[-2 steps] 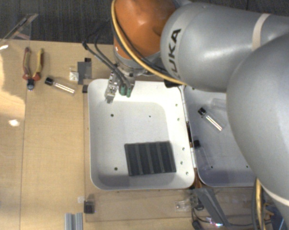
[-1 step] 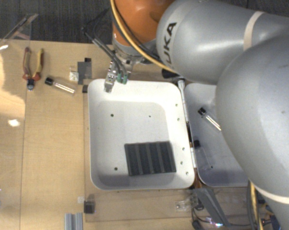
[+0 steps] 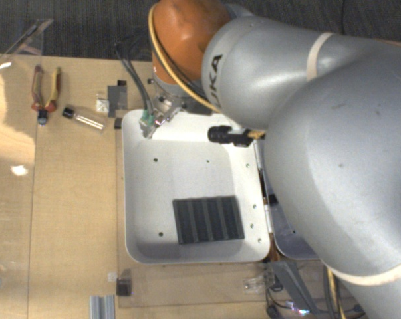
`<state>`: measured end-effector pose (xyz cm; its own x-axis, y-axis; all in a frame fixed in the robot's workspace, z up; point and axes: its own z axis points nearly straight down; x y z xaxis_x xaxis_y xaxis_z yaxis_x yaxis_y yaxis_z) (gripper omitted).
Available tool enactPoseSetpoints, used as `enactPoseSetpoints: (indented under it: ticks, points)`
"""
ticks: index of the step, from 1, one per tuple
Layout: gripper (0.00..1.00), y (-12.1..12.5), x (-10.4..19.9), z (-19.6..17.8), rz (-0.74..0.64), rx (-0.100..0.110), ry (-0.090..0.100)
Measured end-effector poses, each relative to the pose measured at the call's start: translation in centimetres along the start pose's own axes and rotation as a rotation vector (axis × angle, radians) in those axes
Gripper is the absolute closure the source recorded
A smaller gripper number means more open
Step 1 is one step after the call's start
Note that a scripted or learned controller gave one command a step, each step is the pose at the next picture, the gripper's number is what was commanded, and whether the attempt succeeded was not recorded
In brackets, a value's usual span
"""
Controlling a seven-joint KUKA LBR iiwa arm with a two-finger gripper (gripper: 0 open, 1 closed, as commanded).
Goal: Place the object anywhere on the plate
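Plate [image 3: 207, 219]: dark ribbed rectangle, lying flat on the floor of the white bin [image 3: 140, 198], lower centre of the frame, close to the bin's lower wall. Its long side runs left to right in the picture and the ribs run across it, slightly tilted. Nothing is seen resting on it.

Pincer [image 3: 153, 116]: at the upper left corner of the same bin, over or just inside the rim, below the orange band of the arm [image 3: 320, 145]. Whether it is open or closed cannot be told, because the wrist hides most of it.

Object: not identified with certainty. A small green bit [image 3: 147, 119] shows at the pincer tip. It may be the object, but it is too small to tell and a grip on it cannot be confirmed. No other loose item is visible on the bin floor.

Key relation: the plate lies down and to the right of the pincer in the frame, diagonally across bare white floor and well apart from it. Judgement: the coming move is a carry along that diagonal, then a descent over the ribs. With the plate's wide side facing the approach, left-right error matters less than overshoot toward the lower wall.

Table [image 3: 67, 211], left of the bin: red-handled pliers [image 3: 45, 88] and a small capped tube [image 3: 84, 118], upper left of the frame, both outside the bin.
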<state>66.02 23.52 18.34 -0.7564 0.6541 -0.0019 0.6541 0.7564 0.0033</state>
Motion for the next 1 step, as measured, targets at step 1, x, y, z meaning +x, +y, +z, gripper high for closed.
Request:
enactPoseSetpoints:
  ticks: [1]
  points:
    - [1.00, 0.18, -0.01, -1.28, -0.004, -0.006, -0.004]
